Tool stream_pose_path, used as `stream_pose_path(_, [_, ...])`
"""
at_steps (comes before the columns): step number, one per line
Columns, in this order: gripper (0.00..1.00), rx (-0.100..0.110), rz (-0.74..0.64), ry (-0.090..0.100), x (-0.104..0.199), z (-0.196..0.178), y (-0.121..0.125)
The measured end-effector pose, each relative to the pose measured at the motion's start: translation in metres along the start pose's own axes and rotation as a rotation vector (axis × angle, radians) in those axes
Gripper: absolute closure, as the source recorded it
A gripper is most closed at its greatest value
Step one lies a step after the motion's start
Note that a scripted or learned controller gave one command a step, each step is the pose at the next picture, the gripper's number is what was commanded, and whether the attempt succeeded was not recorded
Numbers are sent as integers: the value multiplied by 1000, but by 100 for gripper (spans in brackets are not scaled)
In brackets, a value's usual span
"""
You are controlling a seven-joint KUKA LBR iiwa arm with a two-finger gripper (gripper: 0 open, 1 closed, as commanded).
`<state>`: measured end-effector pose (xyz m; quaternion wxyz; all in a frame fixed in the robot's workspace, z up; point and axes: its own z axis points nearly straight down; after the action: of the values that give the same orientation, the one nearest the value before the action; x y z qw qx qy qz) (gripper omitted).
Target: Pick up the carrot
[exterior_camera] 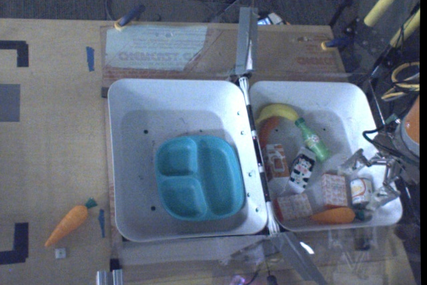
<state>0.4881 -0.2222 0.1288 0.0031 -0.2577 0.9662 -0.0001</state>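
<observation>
Two white bins side by side on the surface (53, 163). In the left bin (127, 103): a teal divided tray (199, 177), at about 5 o'clock from the bin's centre. In the right bin (340, 97): banana (278, 112) at 11 o'clock, green bottle (311, 139) near the centre, cow-print carton (302, 172) just below it, brown sachet (276, 160) along the left wall, boxes (333, 190) and an orange piece (333, 215) toward 5 o'clock.

At 3 o'clock of the view, reaching in low over the right bin's right rim: tool (381, 177), fingers spread apart, nothing between them.

At 8 o'clock of the view, outside both bins on the bare surface: carrot (67, 223). Long axis diagonal, green top toward 1 o'clock, tip toward 7 o'clock. Well apart from the tool.
</observation>
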Motion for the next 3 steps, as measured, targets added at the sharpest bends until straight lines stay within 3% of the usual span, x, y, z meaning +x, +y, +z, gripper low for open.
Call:
stream_pose_path(1, [0, 0, -105, 0, -1, -61, -1])
stream_pose_path(2, [100, 3, -101, -6, -3, -72, -2])
stream_pose_path(3, [100, 0, -124, -1, -53, -80, 17])
